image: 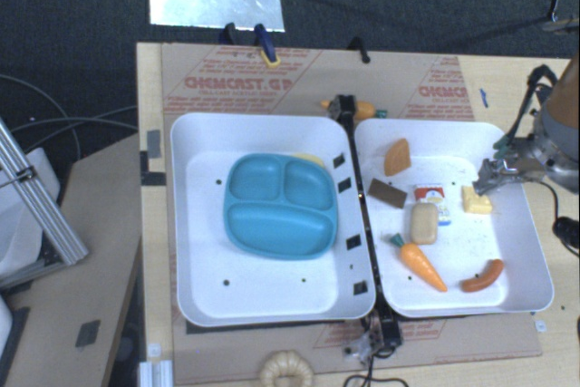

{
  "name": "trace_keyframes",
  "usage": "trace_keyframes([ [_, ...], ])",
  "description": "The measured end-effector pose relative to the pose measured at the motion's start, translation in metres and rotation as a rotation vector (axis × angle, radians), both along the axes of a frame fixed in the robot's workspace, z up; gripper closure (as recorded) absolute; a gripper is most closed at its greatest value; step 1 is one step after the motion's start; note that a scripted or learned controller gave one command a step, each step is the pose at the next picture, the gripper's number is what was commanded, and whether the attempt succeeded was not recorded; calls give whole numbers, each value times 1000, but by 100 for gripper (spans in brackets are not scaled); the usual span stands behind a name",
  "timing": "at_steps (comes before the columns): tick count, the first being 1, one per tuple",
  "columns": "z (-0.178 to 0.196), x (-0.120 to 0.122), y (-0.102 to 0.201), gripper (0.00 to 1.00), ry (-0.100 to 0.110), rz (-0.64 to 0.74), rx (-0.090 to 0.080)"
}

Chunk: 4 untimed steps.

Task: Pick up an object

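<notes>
The right bin [530, 245] holds several toy foods: an orange bread-like piece [396, 157], a brown bar [387, 193], a red and white packet [430, 195], a beige bun [423, 223], a carrot [423, 266], a sausage [481, 276] and a pale yellow cheese block [477, 200]. My gripper [490, 171] hangs at the bin's right side, just above and right of the cheese block. Nothing shows between its fingers.
The left bin [195, 222] holds a blue sectioned plate [276, 205]. A black divider clip row [353, 213] runs between the bins. A beige ring [288, 369] lies on the bench front. Clamps sit at the cardboard's far edge.
</notes>
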<state>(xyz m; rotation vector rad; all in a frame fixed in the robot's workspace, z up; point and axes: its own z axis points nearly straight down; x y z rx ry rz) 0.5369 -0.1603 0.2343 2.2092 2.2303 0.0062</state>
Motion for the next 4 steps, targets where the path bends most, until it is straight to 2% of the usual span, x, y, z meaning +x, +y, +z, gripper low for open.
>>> trace_keyframes([
  [1,8,22,49,100,0,1,0],
  [3,-11,62,129,100,2,-1,0],
  [4,-1,83,172,100,0,0,1],
])
